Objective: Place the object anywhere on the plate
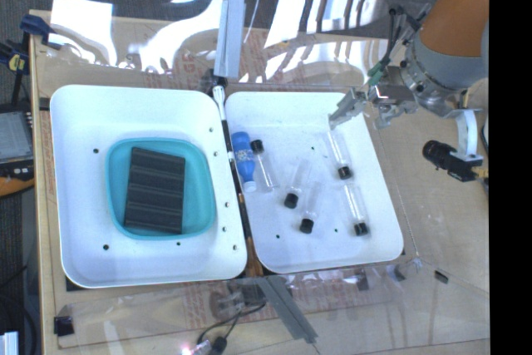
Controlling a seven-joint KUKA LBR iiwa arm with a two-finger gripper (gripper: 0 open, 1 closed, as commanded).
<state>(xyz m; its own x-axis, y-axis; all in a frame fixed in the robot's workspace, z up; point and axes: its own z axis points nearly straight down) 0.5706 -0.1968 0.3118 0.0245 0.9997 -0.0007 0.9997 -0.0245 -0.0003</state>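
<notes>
A teal plate [115,179] sits in the left bin [71,120], and a dark grey ridged block [155,189] lies flat on it. My gripper [347,109] hovers over the far right corner of the right bin [274,258], well away from the plate. Nothing shows in its grasp. In the right bin lie several clear vials with black caps, such as one [339,155] just below the gripper. A blue-capped vial [242,155] rests against that bin's left wall.
Other vials lie at mid bin [295,185], lower middle [308,214] and lower right [356,212], and one [260,164] lies beside the blue-capped one. A metal rail [229,33] stands behind the bins' shared edge. Clear sheeting borders the bench.
</notes>
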